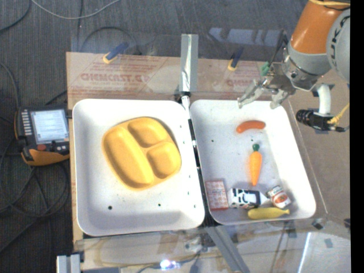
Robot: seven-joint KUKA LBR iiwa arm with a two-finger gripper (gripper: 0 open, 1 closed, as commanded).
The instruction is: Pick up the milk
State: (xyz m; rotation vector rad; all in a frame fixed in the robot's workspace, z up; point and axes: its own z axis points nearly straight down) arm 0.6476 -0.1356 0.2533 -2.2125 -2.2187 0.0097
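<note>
The milk [245, 198] is a small black-and-white carton lying on its side near the front edge of the right bin [219, 129]. My gripper [261, 98] hangs open above the back rim of that bin, far from the milk, with nothing between its fingers. One finger [248, 98] points left and the other [277, 99] points down over the rim.
In the right bin lie a red sausage [251, 126], a carrot [255, 164], a pink packet [216, 194], a small can [279, 197] and a banana [268, 212]. The left bin [91, 203] holds a yellow divided plate [142, 151]. A handheld controller [43, 128] sits left of the bench.
</note>
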